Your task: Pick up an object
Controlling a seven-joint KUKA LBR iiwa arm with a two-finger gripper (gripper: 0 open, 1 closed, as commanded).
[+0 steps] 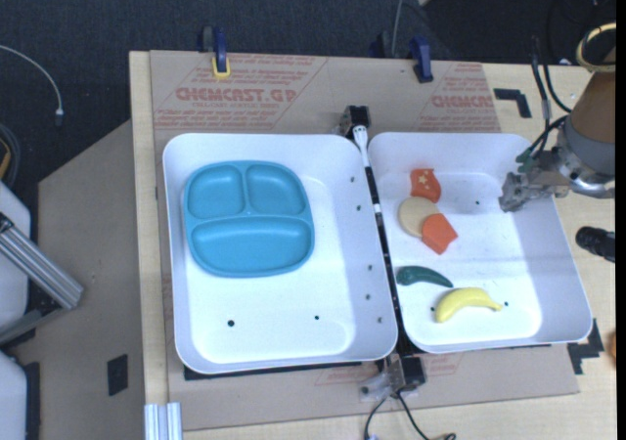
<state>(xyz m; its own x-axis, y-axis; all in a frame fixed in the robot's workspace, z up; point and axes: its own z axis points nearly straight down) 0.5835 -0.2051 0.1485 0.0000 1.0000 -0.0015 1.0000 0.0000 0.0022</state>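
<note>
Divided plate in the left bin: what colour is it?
Light blue; the divided plate shows best in the camera view.

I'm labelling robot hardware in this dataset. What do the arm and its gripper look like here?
The arm is grey, with an orange-brown band above the wrist. It ends in a rounded grey wrist carrying a small, dark grey metallic gripper. Thin dark cables run beside it.

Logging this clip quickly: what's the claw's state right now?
Claw: cannot be told whether open or closed; nothing visibly held, above the right shallow white plastic bin.
</note>
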